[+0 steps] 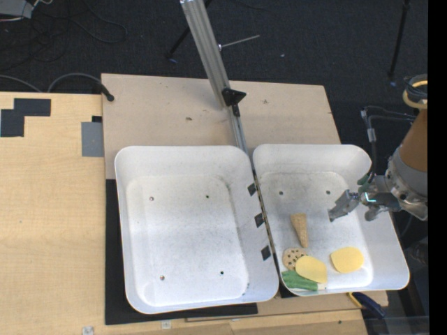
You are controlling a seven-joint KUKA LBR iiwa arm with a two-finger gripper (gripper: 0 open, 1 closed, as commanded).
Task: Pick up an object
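Observation:
Several small objects lie at the front of the right bin [311, 153]: a tan wedge [299, 227], a round dotted brown disc [290, 258], a yellow oval piece [311, 268], a flat yellow disc [347, 259] and a green piece [299, 281] at the front rim. My gripper [356, 209] hangs over the right side of this bin, up and to the right of the wedge and above the yellow disc. It is open, its two fingers spread wide with nothing between them.
The left bin [181, 229] sits alongside, joined to the right one by black clips [258, 220]. An aluminium rail [209, 54] slants up from behind the bins. A wooden table [49, 208] lies to the left.

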